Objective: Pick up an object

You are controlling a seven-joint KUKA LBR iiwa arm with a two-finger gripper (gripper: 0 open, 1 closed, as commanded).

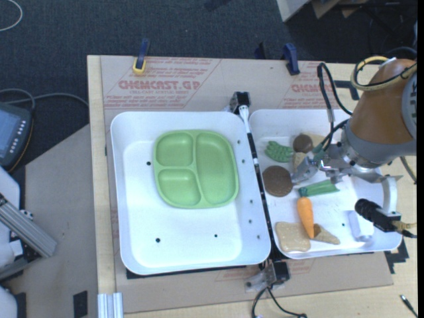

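Robot gripper (306,169) low in the right bin (371,247), among toy foods.
Finger state unclear; carrot (305,216) lies nearby.

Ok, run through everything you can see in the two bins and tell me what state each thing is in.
Green plate: lying flat in the left bin, compartments bare.
Carrot: lying flat in the right bin, its lower end touching the tan wedge.
Brown disc: flat, near the divider.
Green stick: lying on its side, just below the gripper.
Gripper: low over the right bin, holding nothing I can see.
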